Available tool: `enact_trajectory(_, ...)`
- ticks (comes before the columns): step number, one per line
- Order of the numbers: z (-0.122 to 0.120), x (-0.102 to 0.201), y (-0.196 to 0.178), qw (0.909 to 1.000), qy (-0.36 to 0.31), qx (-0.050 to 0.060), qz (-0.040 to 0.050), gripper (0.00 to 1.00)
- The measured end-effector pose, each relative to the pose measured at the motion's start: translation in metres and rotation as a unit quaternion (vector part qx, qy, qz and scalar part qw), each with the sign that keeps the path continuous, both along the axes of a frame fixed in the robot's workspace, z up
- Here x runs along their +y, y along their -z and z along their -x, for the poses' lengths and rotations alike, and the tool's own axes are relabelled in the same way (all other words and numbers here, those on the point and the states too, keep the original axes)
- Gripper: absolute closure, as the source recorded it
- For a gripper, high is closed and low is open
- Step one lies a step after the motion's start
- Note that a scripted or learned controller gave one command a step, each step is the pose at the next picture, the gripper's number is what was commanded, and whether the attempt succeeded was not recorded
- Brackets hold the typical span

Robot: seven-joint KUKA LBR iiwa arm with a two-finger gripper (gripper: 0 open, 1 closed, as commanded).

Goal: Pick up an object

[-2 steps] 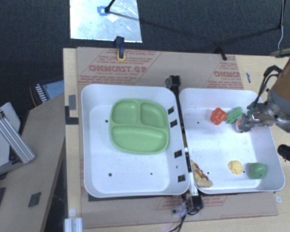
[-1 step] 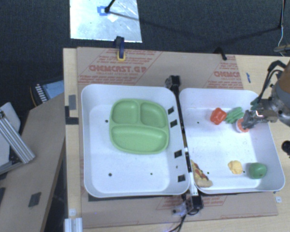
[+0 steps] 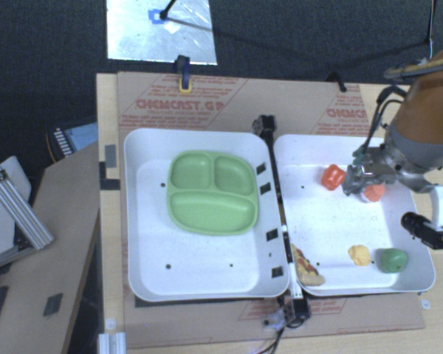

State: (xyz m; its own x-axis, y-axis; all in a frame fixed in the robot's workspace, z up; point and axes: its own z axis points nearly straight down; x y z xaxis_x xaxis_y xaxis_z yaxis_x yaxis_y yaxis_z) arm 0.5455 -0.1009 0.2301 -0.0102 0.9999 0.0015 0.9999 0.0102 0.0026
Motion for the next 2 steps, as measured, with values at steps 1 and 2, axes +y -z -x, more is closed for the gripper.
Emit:
enact_trajectory(1,-0.009,0.049,0.009,1.0000,0.001,0.001,0.0000,1.00)
enact_trajectory(2,-0.015,0.098,0.016,1.0000,0.000,0.001,-0.0003,1.00)
